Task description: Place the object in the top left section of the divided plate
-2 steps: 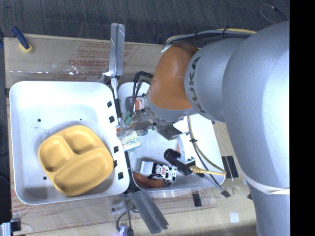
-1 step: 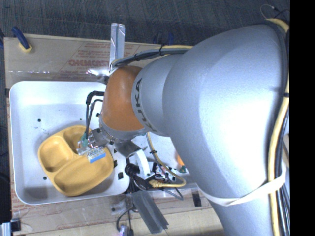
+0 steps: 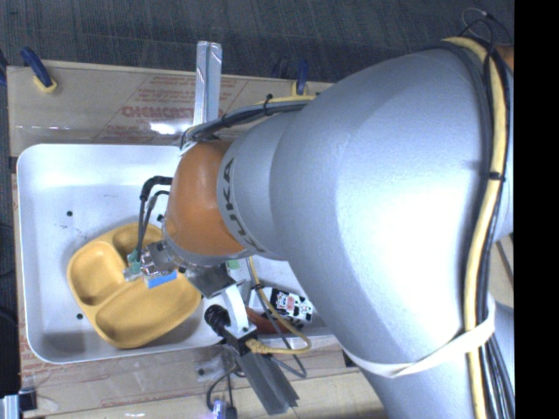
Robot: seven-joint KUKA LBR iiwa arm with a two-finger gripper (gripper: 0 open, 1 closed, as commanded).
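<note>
A yellow divided plate [image 3: 113, 291] lies in the left white bin [image 3: 52, 190], toward its front. The grey arm with its orange band [image 3: 201, 208] reaches in from the right and covers the plate's right side. My gripper [image 3: 145, 267] hangs low over the plate, near the ridge where its sections meet. A small blue and green piece [image 3: 157, 278] shows at the gripper's end, and I cannot make out whether it is a held object or part of the tool.
A small black, white and red object [image 3: 291, 305] and a reddish thing [image 3: 262, 321] lie by the bin's front right edge, beside a yellow cable loop [image 3: 275, 347]. A metal bar [image 3: 208, 81] stands behind the bin. The arm hides the right bin.
</note>
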